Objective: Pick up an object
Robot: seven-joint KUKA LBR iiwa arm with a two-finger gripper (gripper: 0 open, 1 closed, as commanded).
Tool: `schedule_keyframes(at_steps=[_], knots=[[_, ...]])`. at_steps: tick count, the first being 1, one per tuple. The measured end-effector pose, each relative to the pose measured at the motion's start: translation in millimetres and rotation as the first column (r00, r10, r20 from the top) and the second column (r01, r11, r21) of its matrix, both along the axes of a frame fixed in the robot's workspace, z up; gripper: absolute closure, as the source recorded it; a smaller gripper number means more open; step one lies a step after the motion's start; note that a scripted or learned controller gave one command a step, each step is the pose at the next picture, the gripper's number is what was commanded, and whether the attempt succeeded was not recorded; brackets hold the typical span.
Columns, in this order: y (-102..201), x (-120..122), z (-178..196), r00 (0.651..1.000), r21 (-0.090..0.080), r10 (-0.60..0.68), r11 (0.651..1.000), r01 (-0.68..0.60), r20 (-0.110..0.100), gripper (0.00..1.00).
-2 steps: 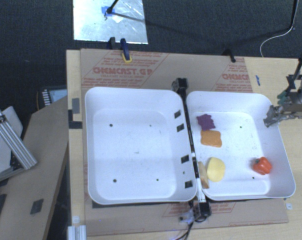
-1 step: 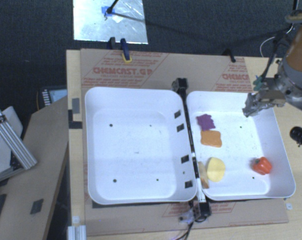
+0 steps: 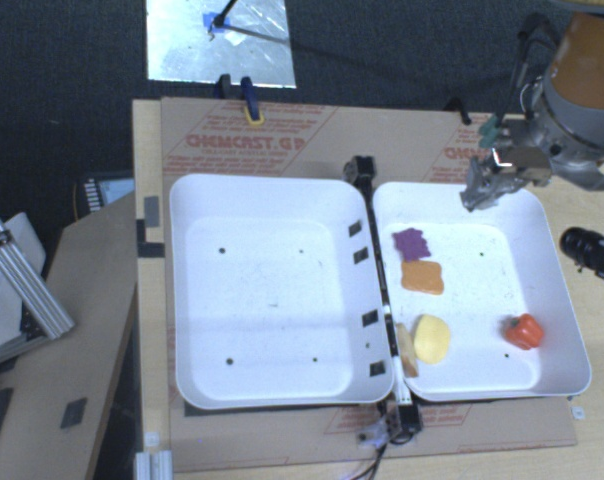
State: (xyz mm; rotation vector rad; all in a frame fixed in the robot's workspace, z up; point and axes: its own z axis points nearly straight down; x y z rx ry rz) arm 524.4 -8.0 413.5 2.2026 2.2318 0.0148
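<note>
My tool (image 3: 479, 196) sits over the far right corner of the right bin (image 3: 552, 268), hanging from the grey wrist with the orange band; can't tell if it's open or closed from this angle, and I see nothing in it. Objects are all in that right bin, none touching the tool. Purple piece (image 3: 410, 241) is near the bin's left wall, orange slab (image 3: 423, 277) just in front of it. Yellow round object (image 3: 431, 338) is at the near left, beside a tan strip (image 3: 407, 348) against the divider. Red object (image 3: 523, 332) is near the right wall, well apart from the others. Left bin (image 3: 182, 268) is alongside, both on the cardboard-covered surface (image 3: 282, 133).
</note>
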Motion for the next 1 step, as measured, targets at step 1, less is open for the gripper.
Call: schedule_keyframes(at_steps=[1], knots=[[65.9, -18.8, 48.5, 1.000, 0.001, -0.001, 1.000, 0.001, -0.003, 1.00]])
